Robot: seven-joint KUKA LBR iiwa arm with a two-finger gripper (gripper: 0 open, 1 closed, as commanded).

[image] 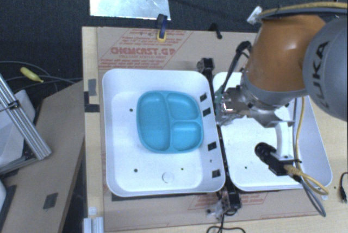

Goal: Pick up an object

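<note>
Plate (pixel 168 120) lies flat mid-bin (pixel 117 172), open to approach from above; only evident target. Pincer (pixel 227 106) just right of plate, perhaps lining up. Wrist (pixel 277 58) hides it: spread or pressed together, cannot tell.

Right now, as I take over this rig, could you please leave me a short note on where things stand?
Gripper: low at the left edge of the right bin, beside the divider between the bins. The wrist hides its state, and I see nothing held.
Things: the blue divided plate lies flat in the middle of the left bin. The arm covers much of the right bin.
Done: no pick is visible; the plate rests in its bin.
Left: the whole pick. The plate is the one candidate I can see, and the gripper would probably have to shift over to the left bin.
</note>
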